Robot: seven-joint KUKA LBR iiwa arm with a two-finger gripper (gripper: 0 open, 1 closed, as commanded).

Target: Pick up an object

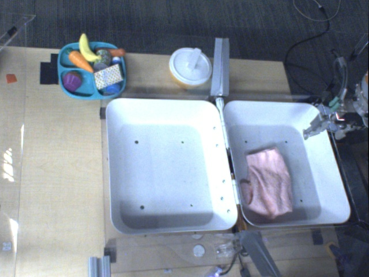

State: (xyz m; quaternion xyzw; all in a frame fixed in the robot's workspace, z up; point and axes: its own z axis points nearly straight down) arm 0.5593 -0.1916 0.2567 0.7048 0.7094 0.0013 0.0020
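A pink cloth (268,182) is seen crumpled by the right bin's (323,212) front-left corner. The gripper (320,123) is poised at its right rim; its opening cannot be told.

Dark grey carpet (144,10) runs behind the pale wooden bench (52,166), a thin cable (311,7) looping across it, even light overhead.

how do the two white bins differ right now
The left bin has only bare white floor showing, while the right bin has a crumpled pink cloth lying toward its near left part. The end effector sits over the right bin's far right corner; the left bin has no arm near it. Both are shallow, white, rounded-cornered and sit side by side, close in size.
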